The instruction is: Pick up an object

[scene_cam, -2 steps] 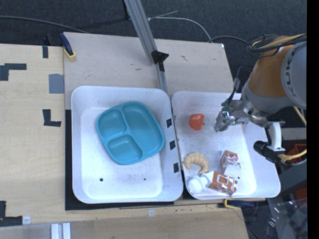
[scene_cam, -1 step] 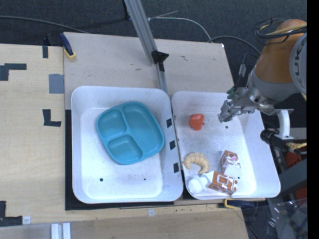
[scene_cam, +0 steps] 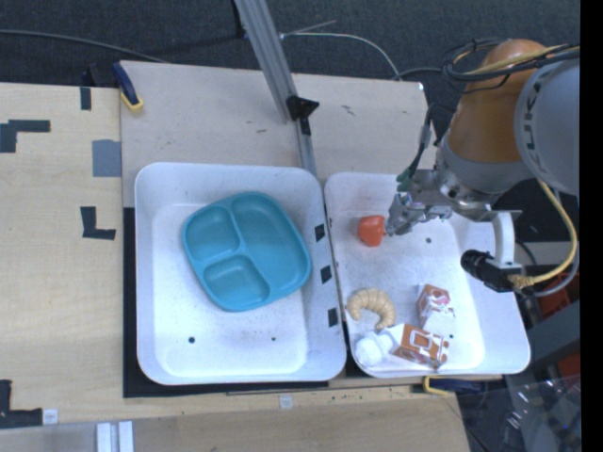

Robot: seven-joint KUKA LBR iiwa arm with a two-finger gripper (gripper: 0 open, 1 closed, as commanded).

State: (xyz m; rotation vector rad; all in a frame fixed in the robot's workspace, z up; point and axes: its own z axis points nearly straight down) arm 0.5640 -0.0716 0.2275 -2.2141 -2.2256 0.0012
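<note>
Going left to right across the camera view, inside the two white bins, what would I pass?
Blue divided plate in the left bin → orange-red object in the right bin → gripper right beside it → small red-and-white carton.

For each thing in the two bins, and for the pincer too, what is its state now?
blue divided plate: lying flat in the left bin, right side up, compartments bare.
orange object: resting on the right bin floor, beside the pincer.
croissant: lying on the floor of the right bin.
two small cartons: lying close together, tilted.
white object: resting in the near corner.
pincer: low over the right bin, next to the orange object.
</note>
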